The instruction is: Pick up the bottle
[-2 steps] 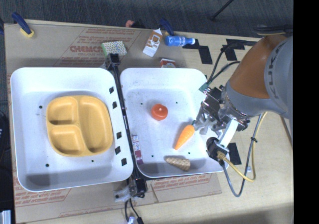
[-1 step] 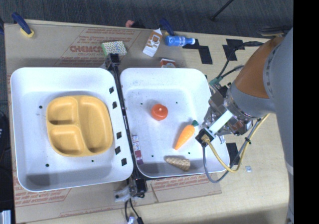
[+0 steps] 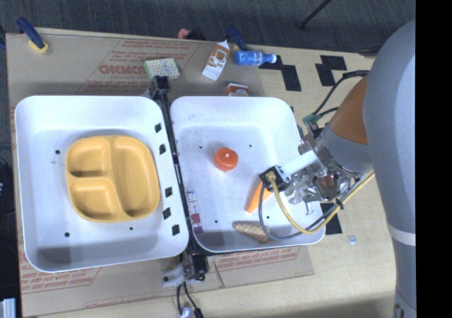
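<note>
- The task looked barely begun. The one thing that read as a bottle [image 3: 251, 59], blue with a pale cap, lay on its side on the bench, outside the rim of the right bin [image 3: 205, 122] at about its 12 o'clock.
- The gripper [image 3: 308, 189] sat low at the right bin's 4 o'clock edge, well apart from the bottle. Nothing could be seen held in it.
- By my judgement, the whole reach, the grasp and the lift were left to do.
- Whether the gripper was apart or together could not be told. Its working end was a tangle of metal parts and cable, seen from above.
- The grey arm [image 3: 395, 133] covered the bench at the bin's 3 o'clock, so anything lying there was hidden.
- Inside the right bin lay an orange-red round piece [image 3: 226, 159] near the centre, an orange stick [image 3: 253, 198] at 5 o'clock just beside the gripper, and a tan cone [image 3: 251, 230] at 6 o'clock. What the round piece was could not be made out.
- A small carton [image 3: 217, 61] lay just beside the bottle at its 9 o'clock, its print too small to read.
- The left bin [image 3: 42, 119] held a yellow divided plate [image 3: 113, 177].
</note>
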`<control>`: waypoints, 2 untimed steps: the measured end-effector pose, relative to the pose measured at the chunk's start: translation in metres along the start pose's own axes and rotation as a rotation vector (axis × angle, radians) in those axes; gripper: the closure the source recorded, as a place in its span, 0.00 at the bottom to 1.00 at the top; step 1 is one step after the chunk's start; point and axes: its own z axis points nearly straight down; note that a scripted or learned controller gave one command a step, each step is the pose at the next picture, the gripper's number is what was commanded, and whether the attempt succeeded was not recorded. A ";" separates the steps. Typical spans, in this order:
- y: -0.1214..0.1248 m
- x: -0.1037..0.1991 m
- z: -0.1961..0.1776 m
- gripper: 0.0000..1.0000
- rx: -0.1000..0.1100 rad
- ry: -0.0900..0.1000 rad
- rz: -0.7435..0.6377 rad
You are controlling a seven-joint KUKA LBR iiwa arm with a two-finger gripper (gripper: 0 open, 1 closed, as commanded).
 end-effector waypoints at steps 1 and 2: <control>0.029 -0.006 -0.005 1.00 -0.002 0.003 0.026; 0.038 -0.008 -0.020 1.00 -0.002 0.002 0.023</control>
